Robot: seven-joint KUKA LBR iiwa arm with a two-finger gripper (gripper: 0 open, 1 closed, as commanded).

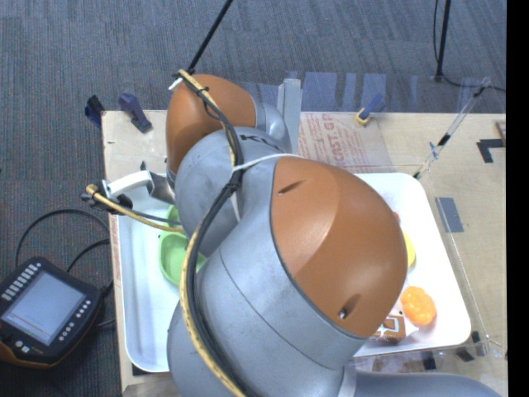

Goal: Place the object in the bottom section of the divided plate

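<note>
A green divided plate [173, 255] lies in the left bin [136, 304], mostly hidden under the arm; only its left rim and a bit of one section show. The arm's grey and orange body [314, 255] covers the middle of the view and reaches over the left bin. Its wrist end [132, 184] shows at the bin's upper left corner, with a yellow cable running along it. An orange fruit-like object [418, 304] lies in the right bin [442, 246] near its front right. A yellow object [409, 251] peeks out beside the arm.
A brown-and-white item [390, 329] lies at the right bin's front edge. A teach pendant [45, 308] sits on the floor at left. Clamps [132, 110] hold the bench's back left corner. Cardboard with red print [331, 135] lies behind the bins.
</note>
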